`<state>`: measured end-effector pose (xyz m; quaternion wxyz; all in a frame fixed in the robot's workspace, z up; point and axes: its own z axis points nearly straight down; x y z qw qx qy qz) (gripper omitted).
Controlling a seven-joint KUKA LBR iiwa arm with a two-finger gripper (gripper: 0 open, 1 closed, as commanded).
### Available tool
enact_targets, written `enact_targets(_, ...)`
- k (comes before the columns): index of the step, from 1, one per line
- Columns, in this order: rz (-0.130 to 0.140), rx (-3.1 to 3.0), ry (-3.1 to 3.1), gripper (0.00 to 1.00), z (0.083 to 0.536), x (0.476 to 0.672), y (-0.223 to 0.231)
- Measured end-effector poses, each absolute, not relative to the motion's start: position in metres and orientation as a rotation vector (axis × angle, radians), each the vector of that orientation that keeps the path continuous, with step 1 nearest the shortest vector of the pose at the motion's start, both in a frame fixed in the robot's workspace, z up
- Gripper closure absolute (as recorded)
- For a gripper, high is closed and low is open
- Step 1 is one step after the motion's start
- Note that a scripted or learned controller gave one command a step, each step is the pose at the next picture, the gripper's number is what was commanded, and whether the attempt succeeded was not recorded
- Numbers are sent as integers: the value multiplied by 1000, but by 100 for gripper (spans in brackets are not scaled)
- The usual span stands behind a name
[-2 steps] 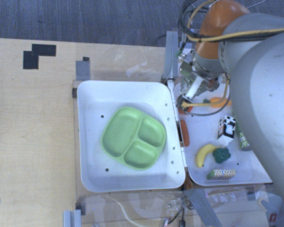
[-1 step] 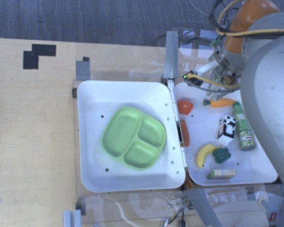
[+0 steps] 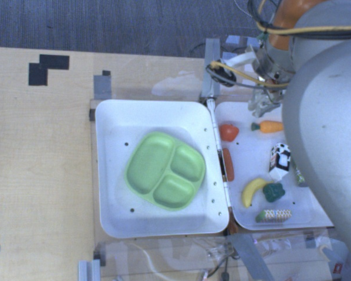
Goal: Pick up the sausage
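The sausage point(image 3: 227, 164) is a reddish-brown stick lying lengthwise along the left wall of the right bin point(image 3: 248, 218), just below a red tomato-like piece point(image 3: 228, 132). My gripper point(image 3: 262, 106) hangs over the far end of the right bin, close above the orange carrot point(image 3: 271, 126). It is well up and to the right of the sausage and holds nothing that I can see. The arm's grey body covers the right side of that bin.
The left bin point(image 3: 114, 215) holds a green divided plate point(image 3: 166, 170). In the right bin lie a banana point(image 3: 252, 191), a green broccoli-like piece point(image 3: 274, 191), a black-and-white carton point(image 3: 280, 161) and a speckled stick point(image 3: 274, 216). Cables point(image 3: 231, 75) loop near the wrist.
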<state>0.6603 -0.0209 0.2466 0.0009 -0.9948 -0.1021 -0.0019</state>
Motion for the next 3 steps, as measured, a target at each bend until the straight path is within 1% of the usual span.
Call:
enact_targets(1,-1,-3105,-483,100,247,642,-85)
enact_targets(2,0,-3125,-326,100,190,654,-135)
enact_targets(3,-3,-3017,-879,100,162,644,-181)
